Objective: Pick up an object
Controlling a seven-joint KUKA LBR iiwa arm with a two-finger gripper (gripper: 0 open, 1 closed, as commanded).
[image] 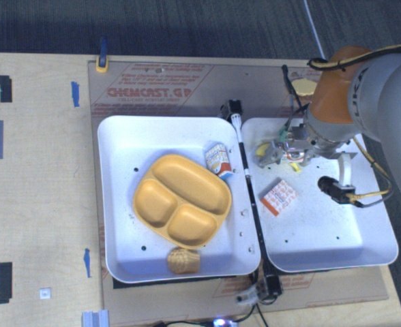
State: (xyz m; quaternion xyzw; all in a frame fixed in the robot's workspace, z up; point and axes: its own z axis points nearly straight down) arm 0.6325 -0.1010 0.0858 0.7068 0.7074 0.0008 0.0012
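Desk [37, 203] of pale wood carries two white bins side by side. Left bin [119, 182] holds a large yellow tray [181, 199] with three hollows, lying at a slant. A small printed carton [217, 159] in white, red and blue lies touching the tray's upper right edge, and a tan, rough ball [183, 259] sits just below the tray. Right bin [337, 244] holds a flat orange-and-white packet [279, 197] near its middle and a yellow piece [263, 150] at the upper left. Hand [290, 148] hovers just beside that piece; whether it is spread or pinching, I cannot tell.
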